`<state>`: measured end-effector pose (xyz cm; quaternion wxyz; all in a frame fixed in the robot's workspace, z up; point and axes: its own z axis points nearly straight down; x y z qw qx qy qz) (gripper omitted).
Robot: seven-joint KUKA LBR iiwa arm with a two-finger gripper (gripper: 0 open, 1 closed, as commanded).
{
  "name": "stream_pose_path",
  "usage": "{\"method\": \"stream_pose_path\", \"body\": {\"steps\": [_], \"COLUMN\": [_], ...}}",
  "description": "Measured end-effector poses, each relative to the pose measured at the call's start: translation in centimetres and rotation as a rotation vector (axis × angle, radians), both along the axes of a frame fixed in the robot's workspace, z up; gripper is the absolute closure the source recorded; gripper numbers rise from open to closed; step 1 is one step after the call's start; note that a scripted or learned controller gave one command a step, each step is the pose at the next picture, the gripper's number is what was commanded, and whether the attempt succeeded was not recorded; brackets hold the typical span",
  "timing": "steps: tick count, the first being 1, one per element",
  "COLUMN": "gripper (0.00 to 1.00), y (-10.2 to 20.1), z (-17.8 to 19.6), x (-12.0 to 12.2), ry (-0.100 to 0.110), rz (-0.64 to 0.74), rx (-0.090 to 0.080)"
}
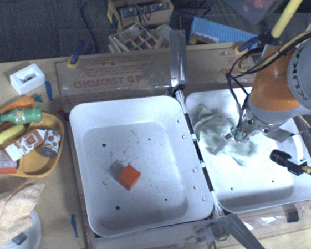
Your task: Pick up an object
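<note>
Two white bins are seen side by side on the bench, and places are given from the left bin (pixel 89 128). An orange block (pixel 129 176) lies on its floor, a little left of centre, well apart from the arm. Just to its right stands the right bin (pixel 297 189), where a crumpled pale cloth (pixel 215 131) is spread near the shared wall. The grey arm (pixel 301 85) is lowered over that right bin, and the gripper (pixel 239 134) is placed at the cloth's right edge. Whether it is wide, narrow or holding anything cannot be told. Further left of the left bin, a yellow bowl (pixel 37 167) of packets and a green bottle is set.
</note>
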<state>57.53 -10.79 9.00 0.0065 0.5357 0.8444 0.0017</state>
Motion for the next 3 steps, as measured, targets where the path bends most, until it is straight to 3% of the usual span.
{"method": "stream_pose_path", "body": {"steps": [1,2,3], "gripper": [0.0,1.0,1.0], "y": [0.7,0.5,9.1], "z": [0.0,1.2,9.6], "x": [4.1,4.3,9.2], "ry": [0.001,-0.006,0.01], "rz": [-0.191,-0.191,-0.101], "rx": [0.003,-0.001,0.004]}}
